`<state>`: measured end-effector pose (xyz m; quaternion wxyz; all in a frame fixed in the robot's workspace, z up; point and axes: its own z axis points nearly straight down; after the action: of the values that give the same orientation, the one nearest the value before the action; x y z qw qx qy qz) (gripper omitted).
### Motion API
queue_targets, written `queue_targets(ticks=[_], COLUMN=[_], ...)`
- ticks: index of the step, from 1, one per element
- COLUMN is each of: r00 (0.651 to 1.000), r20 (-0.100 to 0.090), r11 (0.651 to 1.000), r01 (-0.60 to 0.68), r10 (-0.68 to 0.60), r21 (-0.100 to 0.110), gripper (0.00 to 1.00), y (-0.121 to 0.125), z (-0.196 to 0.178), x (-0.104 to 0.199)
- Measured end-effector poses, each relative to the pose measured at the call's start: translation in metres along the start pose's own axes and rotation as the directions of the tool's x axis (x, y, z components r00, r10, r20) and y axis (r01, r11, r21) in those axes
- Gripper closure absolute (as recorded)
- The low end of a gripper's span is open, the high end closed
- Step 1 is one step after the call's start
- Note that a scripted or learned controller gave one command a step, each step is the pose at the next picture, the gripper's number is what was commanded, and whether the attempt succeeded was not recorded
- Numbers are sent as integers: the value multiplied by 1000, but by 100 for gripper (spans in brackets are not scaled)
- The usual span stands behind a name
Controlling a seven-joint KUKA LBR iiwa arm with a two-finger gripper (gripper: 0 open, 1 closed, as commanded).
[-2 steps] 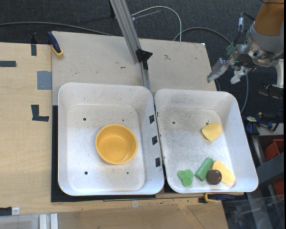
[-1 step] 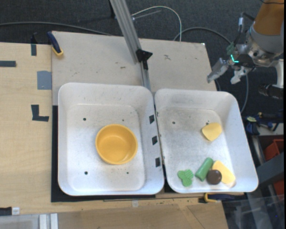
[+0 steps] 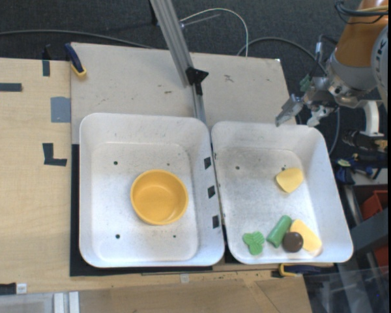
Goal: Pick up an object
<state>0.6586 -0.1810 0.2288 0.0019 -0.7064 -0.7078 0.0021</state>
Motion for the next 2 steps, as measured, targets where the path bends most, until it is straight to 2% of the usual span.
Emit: queue_targets(ticks=[2], r00=[1000], r20=[0], r11=[1000], r01=[1], r10=[-1], r21=[0], gripper=[0], y=[2], z=[90], x=[8])
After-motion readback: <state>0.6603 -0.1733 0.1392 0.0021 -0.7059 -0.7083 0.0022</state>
